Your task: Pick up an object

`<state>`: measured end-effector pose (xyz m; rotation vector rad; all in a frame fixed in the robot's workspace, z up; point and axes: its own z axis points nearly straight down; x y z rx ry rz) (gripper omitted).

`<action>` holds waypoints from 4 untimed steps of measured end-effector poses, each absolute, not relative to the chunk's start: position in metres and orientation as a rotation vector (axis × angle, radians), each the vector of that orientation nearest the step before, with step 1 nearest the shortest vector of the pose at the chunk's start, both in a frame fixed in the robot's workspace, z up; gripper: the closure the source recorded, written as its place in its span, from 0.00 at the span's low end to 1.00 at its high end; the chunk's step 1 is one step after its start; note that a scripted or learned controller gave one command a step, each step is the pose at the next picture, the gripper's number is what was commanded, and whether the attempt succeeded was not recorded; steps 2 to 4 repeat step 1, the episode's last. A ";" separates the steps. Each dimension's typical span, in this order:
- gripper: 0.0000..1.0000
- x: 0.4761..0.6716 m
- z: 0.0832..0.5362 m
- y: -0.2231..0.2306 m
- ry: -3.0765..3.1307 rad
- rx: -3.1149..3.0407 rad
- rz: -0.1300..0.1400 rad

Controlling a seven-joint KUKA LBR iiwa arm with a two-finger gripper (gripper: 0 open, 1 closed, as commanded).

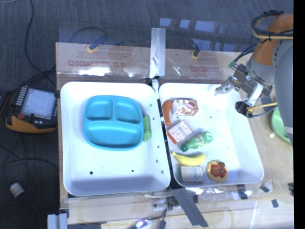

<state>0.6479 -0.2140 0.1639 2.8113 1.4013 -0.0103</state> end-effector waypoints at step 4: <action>0.00 0.613 0.161 -0.203 1.564 2.724 -0.008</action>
